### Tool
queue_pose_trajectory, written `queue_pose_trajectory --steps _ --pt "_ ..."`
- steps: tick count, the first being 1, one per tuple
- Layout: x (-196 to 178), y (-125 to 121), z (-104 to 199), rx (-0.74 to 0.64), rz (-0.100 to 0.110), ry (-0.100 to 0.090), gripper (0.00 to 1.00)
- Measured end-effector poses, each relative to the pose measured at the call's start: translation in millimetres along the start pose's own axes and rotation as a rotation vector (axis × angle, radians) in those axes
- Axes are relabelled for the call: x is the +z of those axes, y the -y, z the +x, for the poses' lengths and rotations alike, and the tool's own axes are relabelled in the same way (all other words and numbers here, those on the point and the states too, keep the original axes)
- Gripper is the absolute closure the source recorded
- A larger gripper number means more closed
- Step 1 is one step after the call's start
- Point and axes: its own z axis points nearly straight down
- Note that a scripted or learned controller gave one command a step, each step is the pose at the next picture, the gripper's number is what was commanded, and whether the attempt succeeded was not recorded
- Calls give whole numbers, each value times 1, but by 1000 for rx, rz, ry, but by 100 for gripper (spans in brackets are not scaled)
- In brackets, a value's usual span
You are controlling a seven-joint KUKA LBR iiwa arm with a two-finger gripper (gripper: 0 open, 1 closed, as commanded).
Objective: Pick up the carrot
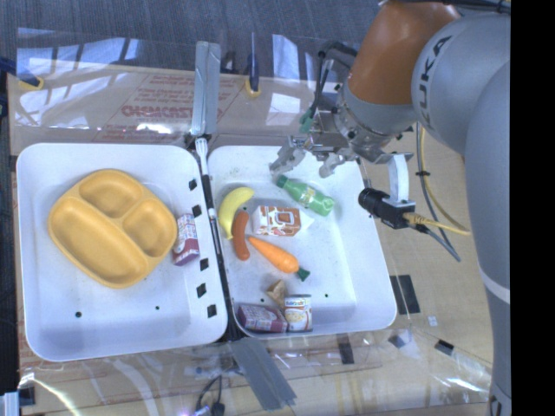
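The carrot [274, 255] is orange with a green stub at its right end. It lies slanted in the middle of the right bin [368, 267], just below a small orange-and-white carton [277, 221]. My gripper [309, 163] hangs over the bin's far edge, well above and behind the carrot. Its fingers [284, 159] are spread open with nothing between them. A green bottle [306, 195] lies just below the fingertips.
A banana [231, 208] and a reddish sausage [240, 236] lie left of the carrot. Two cans [297, 312] and a cone piece [276, 289] sit near the front wall. The left bin [52, 328] holds a yellow divided plate [111, 225] and a can [186, 238].
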Motion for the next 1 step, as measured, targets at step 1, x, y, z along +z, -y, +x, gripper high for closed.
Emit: queue_pose_trajectory --steps 1 --pt "104 117 -5 120 1 -2 0"
